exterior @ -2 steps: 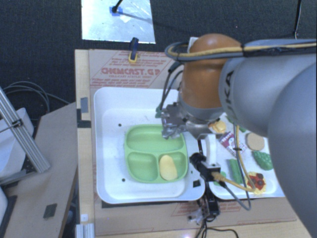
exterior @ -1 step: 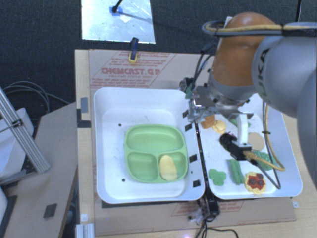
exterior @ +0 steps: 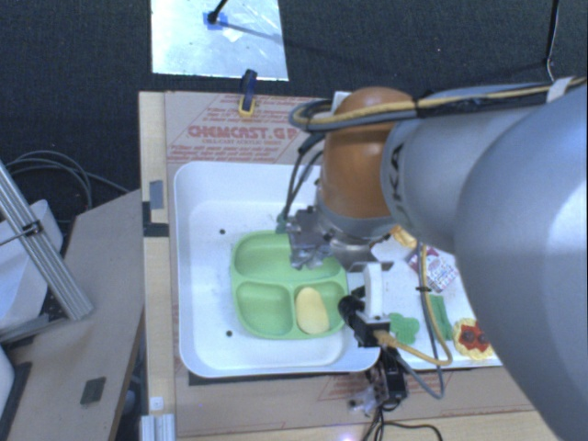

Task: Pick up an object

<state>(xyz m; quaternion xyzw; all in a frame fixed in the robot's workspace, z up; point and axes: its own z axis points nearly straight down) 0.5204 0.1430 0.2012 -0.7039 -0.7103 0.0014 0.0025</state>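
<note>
Looking down at a slant on a bench, the camera view shows a shallow white bin (exterior: 207, 274) on the left, with a second white bin (exterior: 432, 356) beside it on the right, mostly covered by the robot arm (exterior: 487, 182). The grey arm, with its orange band (exterior: 358, 163) above the wrist, reaches in from the right and hangs over the left bin. Its gripper (exterior: 308, 246) sits low over the far edge of a green divided tray (exterior: 266, 292), which lies near the left bin's right wall. The wrist hides the fingers, so whether they are open or closed, or have hold of anything, cannot be told. A yellow oval object (exterior: 312, 310) rests in the tray's near right compartment, just beside the gripper and apart from it. In the right bin, a green item (exterior: 404, 325) and some colourful printed packets (exterior: 464, 333) lie near its front edge. Cables (exterior: 395, 379) trail over the bench's front edge.
</note>
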